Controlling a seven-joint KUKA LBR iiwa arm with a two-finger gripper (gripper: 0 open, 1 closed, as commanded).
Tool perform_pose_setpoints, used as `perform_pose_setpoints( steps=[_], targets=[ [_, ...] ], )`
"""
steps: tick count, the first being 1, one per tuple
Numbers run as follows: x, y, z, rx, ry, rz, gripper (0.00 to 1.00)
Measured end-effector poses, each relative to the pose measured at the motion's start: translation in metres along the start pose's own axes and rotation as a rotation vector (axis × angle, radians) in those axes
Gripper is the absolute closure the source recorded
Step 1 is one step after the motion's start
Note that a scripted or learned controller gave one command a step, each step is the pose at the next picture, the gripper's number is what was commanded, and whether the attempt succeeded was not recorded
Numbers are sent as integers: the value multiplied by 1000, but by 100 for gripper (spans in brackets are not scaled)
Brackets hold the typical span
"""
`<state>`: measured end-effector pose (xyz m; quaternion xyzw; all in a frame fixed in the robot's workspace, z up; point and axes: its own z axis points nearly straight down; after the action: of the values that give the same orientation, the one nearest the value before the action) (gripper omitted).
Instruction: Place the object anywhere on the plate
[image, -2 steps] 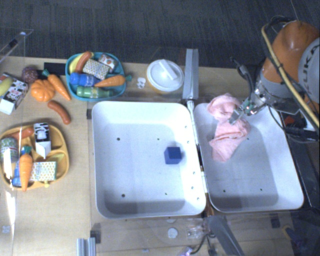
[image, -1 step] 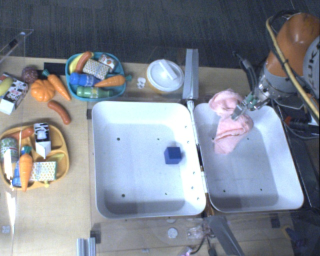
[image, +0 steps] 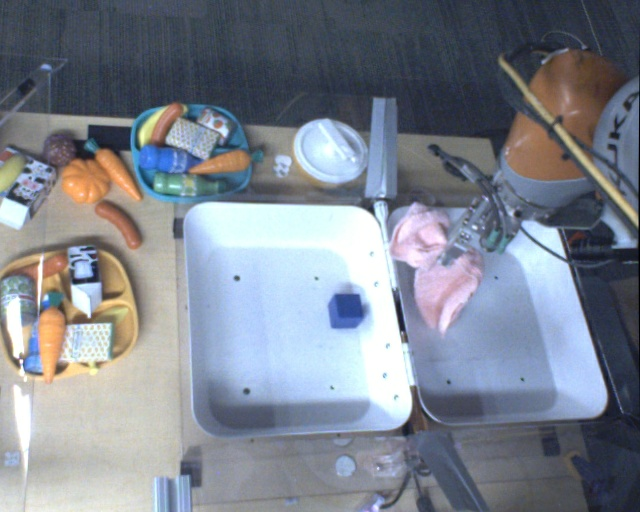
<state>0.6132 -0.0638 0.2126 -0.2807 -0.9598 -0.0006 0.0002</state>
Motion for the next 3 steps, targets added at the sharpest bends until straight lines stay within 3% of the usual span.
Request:
perform_pose_setpoints(
  steps=[1,2,3],
  targets=[
    [44,31,-7,-1,0,-400,100],
    [93,49,-15,0,1,-568,100],
    [134,76,-19,0,1,-571,100]
  ],
)
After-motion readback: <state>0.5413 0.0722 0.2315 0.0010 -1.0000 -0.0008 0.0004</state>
